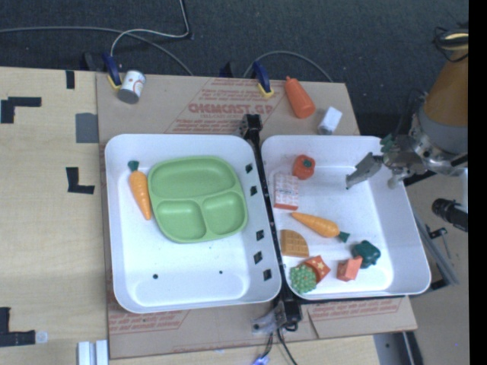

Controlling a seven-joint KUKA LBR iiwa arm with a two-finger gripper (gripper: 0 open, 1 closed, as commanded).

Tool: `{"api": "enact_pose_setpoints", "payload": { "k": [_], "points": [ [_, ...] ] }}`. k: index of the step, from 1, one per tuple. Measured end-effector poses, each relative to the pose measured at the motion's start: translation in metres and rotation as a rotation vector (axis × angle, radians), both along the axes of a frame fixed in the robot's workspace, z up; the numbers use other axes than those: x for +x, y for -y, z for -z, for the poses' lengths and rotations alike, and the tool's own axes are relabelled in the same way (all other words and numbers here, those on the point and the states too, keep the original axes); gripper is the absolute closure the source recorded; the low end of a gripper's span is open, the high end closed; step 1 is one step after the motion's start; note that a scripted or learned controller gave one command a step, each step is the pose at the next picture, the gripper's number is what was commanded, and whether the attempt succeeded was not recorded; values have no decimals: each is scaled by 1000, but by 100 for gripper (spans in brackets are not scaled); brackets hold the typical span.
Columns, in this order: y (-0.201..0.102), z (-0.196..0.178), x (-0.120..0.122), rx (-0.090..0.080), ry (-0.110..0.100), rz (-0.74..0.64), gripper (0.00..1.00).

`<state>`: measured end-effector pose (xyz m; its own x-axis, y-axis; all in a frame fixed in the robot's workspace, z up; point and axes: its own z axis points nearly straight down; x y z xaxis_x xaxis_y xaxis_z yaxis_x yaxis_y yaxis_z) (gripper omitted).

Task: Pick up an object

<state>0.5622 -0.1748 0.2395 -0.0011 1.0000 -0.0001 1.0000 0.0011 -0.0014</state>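
I see the left bin (122, 280), a shallow white tray with rounded corners, and along its left wall lies a toy carrot (140, 192), its long axis running near to far, green top toward the far wall and orange tip toward me. Just right of it sits a smooth green divided plate (199, 198) with three compartments, taking up the middle of that bin. In the right bin (407, 276), near the dividing wall, a small printed packet (286, 189) lies flat, and beyond it stands a rounded red tomato-like toy (303, 166) with a green cap. A second carrot (318, 224) lies in the middle of this bin, its long axis slanting from far-left to near-right, pointed tip toward the divider and green top toward the near right corner. Along the near wall I see a ridged tan waffle piece (294, 242), a knobbly green and red piece (307, 274), an orange block (350, 268) and a dark green lumpy toy (366, 252). The gripper (374, 168) hangs over the right bin's far right corner, reaching in from the right on the grey arm with its orange band; its jaws stand apart with nothing between them.
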Motion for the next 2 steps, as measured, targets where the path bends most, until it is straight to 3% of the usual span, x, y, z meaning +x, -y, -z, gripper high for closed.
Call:
{"api": "enact_pose_setpoints", "payload": {
  "k": [1,2],
  "points": [
    [-20,75,59,0,-1,0,0],
    [-69,154,107,-1,4,-2,0]
  ]
}}
